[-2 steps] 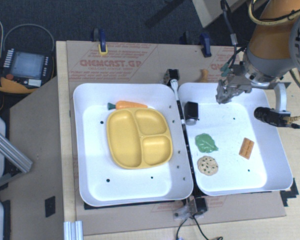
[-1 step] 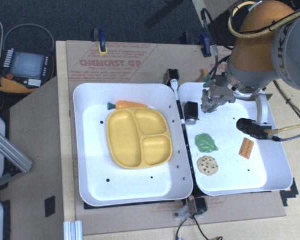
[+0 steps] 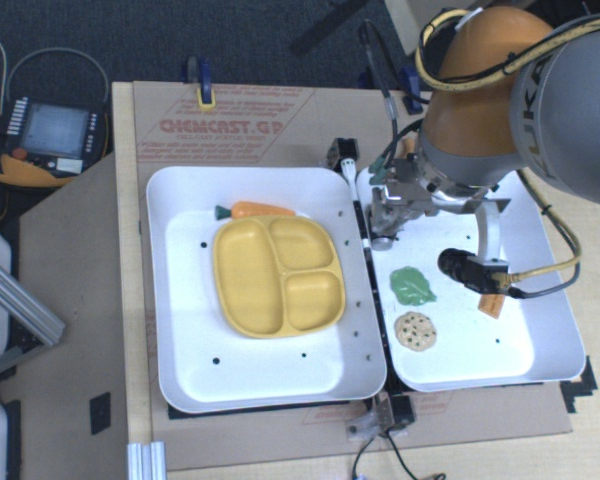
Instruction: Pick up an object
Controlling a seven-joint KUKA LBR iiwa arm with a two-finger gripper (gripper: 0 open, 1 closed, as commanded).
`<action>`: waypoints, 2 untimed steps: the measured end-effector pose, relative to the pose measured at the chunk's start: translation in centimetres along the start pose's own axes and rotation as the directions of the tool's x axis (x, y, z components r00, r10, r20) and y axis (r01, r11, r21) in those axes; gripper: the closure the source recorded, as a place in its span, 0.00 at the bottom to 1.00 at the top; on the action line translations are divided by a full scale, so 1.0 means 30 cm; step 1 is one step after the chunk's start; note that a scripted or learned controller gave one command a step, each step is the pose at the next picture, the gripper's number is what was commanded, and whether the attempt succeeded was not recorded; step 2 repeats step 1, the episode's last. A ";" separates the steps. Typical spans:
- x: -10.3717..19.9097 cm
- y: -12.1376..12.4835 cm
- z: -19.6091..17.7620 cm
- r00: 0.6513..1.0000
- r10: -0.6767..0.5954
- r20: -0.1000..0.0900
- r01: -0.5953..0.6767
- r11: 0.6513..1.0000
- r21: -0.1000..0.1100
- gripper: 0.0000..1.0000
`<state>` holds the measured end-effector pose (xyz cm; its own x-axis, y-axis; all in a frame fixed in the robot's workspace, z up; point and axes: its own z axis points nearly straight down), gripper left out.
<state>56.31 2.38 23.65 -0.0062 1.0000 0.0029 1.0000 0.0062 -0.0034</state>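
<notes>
Near the left wall of the right bin (image 3: pixel 460 353), my gripper (image 3: pixel 382 230) hovers, nothing visibly held.
Can't tell how wide it's spread. The green blob (image 3: pixel 412 285) and cookie (image 3: pixel 415 330) lie just beside it, so dropping straight down probably clips the wall and grabs air.

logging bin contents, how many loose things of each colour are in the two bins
yellow: 1, divided plate
orange: 2, carrot and small wedge
green: 1, leafy piece
tan: 1, cookie
total: 5
</notes>
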 end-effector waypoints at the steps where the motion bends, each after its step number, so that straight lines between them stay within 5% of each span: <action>1: 0.166 -0.077 -0.008 1.000 0.000 0.000 0.000 1.000 0.001 1.00; 2: 0.166 -0.077 -0.008 1.000 0.000 0.000 0.000 1.000 0.001 1.00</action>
